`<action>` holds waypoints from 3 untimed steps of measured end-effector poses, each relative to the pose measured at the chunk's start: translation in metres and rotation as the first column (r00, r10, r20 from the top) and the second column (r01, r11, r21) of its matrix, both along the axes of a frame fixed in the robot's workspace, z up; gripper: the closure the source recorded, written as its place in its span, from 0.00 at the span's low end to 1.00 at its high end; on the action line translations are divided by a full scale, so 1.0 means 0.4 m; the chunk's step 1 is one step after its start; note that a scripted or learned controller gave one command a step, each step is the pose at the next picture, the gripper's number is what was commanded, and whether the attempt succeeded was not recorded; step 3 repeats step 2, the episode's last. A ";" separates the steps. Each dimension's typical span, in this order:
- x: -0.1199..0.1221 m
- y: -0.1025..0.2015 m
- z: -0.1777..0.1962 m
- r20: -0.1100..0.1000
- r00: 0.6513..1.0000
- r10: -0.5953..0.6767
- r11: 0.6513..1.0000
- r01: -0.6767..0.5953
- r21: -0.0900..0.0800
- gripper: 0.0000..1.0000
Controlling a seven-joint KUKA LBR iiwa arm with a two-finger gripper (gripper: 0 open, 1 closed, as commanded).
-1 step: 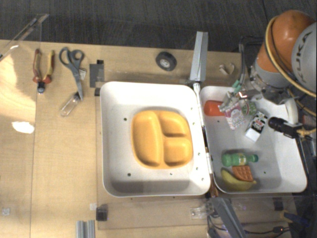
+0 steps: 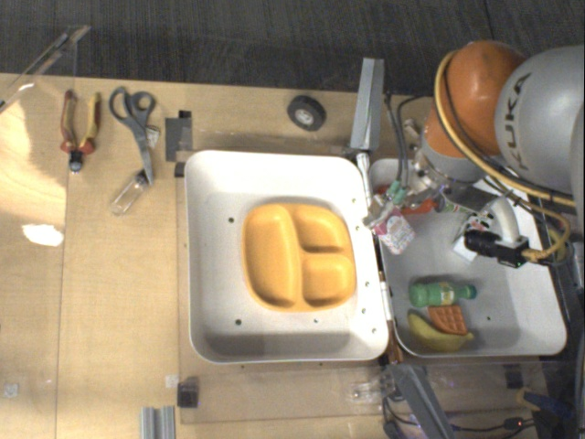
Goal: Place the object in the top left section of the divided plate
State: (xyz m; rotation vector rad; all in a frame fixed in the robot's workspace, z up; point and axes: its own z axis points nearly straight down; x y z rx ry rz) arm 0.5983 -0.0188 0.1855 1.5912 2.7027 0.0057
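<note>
The yellow divided plate [image 2: 298, 254] lies in the middle of the left bin [image 2: 215, 245], with one long section on its left and two smaller ones on its right. My gripper [image 2: 393, 219] hangs over the rim between the two bins, just right of the plate's upper right corner. Its fingers are shut on a small pale pink, crumpled object [image 2: 398, 235] that hangs at their tips above the right bin's left edge.
The right bin [image 2: 521, 323] holds a green bottle [image 2: 441, 293], a banana [image 2: 437, 337] and an orange waffle-like piece [image 2: 448, 319] near its front. Scissors [image 2: 137, 122], pliers [image 2: 78, 126] and a tape roll [image 2: 306, 112] lie on the bench beyond the bins.
</note>
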 end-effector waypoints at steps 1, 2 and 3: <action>0.027 0.129 0.002 0.001 0.999 0.042 0.999 -0.042 0.000 1.00; 0.027 0.129 0.002 0.001 0.999 0.041 0.999 -0.041 0.000 0.00; 0.027 0.129 0.002 0.001 0.999 0.041 0.999 -0.041 0.000 0.00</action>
